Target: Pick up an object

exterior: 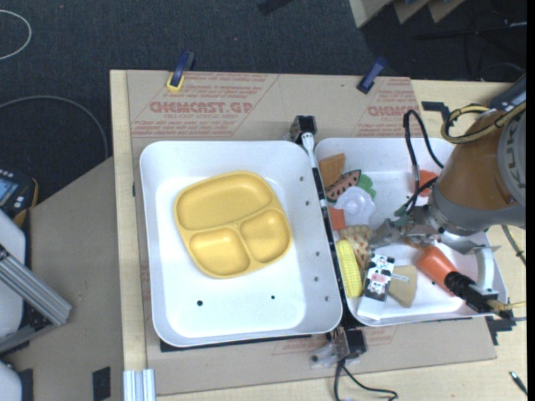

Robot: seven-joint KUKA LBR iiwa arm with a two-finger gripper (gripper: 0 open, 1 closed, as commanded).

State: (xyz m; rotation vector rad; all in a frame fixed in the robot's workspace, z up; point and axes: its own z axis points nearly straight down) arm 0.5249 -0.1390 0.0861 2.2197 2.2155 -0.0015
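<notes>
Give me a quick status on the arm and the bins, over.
Gripper low in right bin, among toy food. Nothing seen held. Corn cob by divider. Yellow tray alone in left bin.

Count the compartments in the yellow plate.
3. The yellow plate lies in the left bin: one large compartment along its upper side, two smaller ones below it, side by side.

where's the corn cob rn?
The corn cob lies in the right bin, against its left wall near the front, just left of the small black-and-white carton.
</notes>
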